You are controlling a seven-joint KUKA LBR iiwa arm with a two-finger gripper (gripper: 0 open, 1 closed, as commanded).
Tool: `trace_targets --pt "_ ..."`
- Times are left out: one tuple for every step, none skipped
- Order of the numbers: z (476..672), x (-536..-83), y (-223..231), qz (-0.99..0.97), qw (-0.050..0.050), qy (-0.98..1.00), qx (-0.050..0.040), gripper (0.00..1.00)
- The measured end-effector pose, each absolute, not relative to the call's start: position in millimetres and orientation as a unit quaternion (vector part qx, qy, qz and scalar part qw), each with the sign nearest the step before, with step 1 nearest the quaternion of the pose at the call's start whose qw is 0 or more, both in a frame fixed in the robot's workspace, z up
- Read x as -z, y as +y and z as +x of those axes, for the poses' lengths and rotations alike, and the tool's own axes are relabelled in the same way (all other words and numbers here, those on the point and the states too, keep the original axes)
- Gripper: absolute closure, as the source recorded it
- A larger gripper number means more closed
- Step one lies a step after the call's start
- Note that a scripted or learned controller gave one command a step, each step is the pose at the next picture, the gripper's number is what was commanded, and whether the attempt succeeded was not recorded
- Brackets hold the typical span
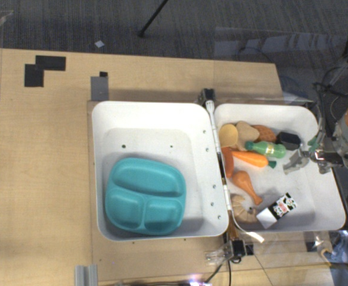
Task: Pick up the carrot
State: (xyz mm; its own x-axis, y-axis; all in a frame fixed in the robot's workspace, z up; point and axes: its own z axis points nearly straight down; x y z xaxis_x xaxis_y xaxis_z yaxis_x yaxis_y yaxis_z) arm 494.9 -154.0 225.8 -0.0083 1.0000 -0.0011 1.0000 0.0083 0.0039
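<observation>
The carrot (pixel 249 158) lies in the right-hand bin (pixel 323 210), right of centre in the frame, with its orange body pointing toward the right and its thick end near the divider between the two bins. It sits in a small heap of toy food: a green bottle-shaped piece (pixel 266 149) touches it just above, a drumstick (pixel 246 185) lies just below, and a yellowish potato-like piece (pixel 228 135) is at its upper left. A black-and-white carton (pixel 277 209) rests lower in the same bin, apart from the carrot.

The end effector (pixel 300 158) hangs over the bin's right half, near the green piece; its fingers are spread and nothing is between them.

In the left bin (pixel 144 121) a teal divided tray (pixel 145 194) sits at the lower left of the frame's middle, on the wooden bench (pixel 37 177).
</observation>
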Motion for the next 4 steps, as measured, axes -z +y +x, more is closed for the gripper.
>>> trace_targets --pt "485.6 -97.1 -93.2 0.718 -0.004 0.696 0.0011 0.0" --pt "490.1 -111.6 -95.1 0.719 0.001 0.695 -0.0023 1.0" --pt "492.5 -122.1 -94.3 0.717 0.003 0.697 -0.0038 1.0" --pt "492.3 -121.8 -94.3 0.717 0.003 0.697 -0.0036 0.0"
